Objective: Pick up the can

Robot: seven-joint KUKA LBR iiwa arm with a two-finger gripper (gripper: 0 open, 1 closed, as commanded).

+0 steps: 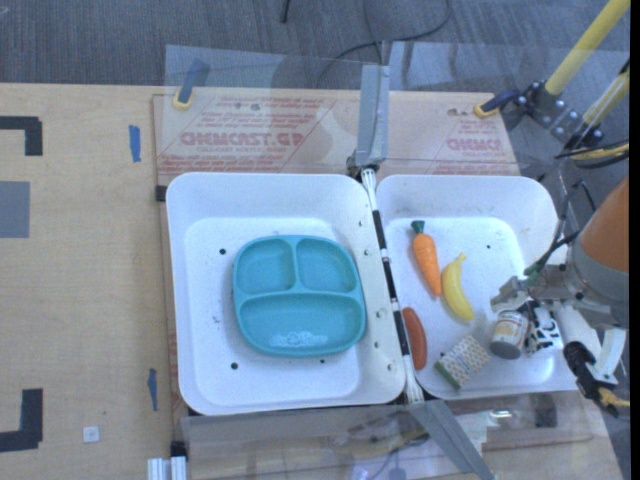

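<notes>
The can (507, 334), small and silvery with a pale label, lies tilted near the front right corner of the right bin (480, 193). My gripper (527, 310) hangs low over the bin's right side, right above and slightly behind the can. It is very close to the can or touching it. The grey arm with its orange band (608, 236) reaches in from the right and hides the bin's right edge.
In the right bin lie a carrot (427, 256), a banana (458, 288), a red sausage (415, 337) and a small greenish box (462, 360) just left of the can. The left bin (200, 213) holds a teal divided plate (298, 295).
</notes>
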